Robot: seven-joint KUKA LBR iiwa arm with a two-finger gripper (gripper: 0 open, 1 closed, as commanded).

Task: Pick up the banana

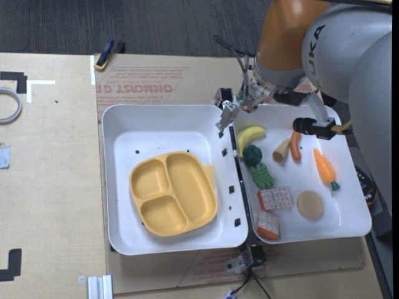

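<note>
Farthest from the jaws, over to their left, the left bin holds a yellow divided plate sitting flat on its floor. The gripper hangs over the ridge where the two bins meet, near their far edge; its small metal parts are too tangled against the bin wall to tell whether the jaws are spread or pressed together, and nothing shows between them. Just to the right of the jaws and a little toward the camera lies the banana, in the far left corner of the right bin, apart from the gripper. Its long axis runs roughly across the bin, from the ridge side toward the middle, with a gentle curve; one end points down toward the broccoli touching it, the other toward the bin's centre. Farther right of the jaws sit a cone, a sausage and a carrot. The step in hand looks like the approach, with the grasp not yet made. The next move likely calls for shifting right over the banana's middle, turning the jaws across its short width, then descending clear of the broccoli.
</note>
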